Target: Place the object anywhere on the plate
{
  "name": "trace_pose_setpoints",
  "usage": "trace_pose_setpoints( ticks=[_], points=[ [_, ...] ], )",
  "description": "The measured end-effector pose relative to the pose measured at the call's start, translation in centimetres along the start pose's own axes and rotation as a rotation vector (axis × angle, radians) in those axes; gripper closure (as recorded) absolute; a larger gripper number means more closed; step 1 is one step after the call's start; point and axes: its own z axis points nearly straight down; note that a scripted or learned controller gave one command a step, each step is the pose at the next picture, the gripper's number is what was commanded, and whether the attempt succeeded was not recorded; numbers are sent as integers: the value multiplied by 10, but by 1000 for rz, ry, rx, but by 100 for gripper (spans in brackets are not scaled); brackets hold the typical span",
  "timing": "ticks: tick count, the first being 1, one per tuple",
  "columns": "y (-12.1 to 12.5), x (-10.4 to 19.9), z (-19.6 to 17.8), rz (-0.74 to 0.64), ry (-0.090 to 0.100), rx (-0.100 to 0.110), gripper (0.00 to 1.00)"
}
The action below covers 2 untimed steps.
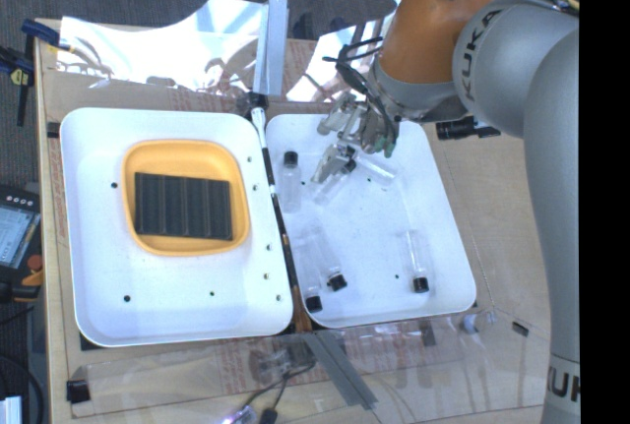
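Camera view
Bench: two white bins side by side, the left bin (89, 245) and the right bin (448, 245), their inner edges touching along a dark seam.
Plate (185, 197): yellow, rounded square, lying flat in the left bin, toward its upper middle; a dark ribbed rectangle covers its centre.
Arm (492, 48): grey, with an orange band, reaching in from the right and ending above the upper part of the right bin.
Gripper (337, 164): pointing down and to the left over the upper middle of the right bin. The fingers are blurred against the white floor, so I cannot tell how far apart they stand or whether anything is between them.
Vials: several small clear tubes with black caps lie in the right bin.
Vial 1 (291, 168): near the bin's left wall, cap uppermost, just left of the gripper.
Vial 2 (325, 265): lower centre, cap at its lower end.
Vial 3 (416, 265): lower right, cap at its lower end.
Cap (313, 303): black, close to the bin's lower left corner.
Vials and plate: well apart, in separate bins.
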Motion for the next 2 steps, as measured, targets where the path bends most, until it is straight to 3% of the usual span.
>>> trace_pose_setpoints(
  ticks=[1, 2],
  points=[
    [26, 32, -61, -4, -4, 0, 0],
    [26, 32, -60, -4, -3, 0, 0]
  ],
)
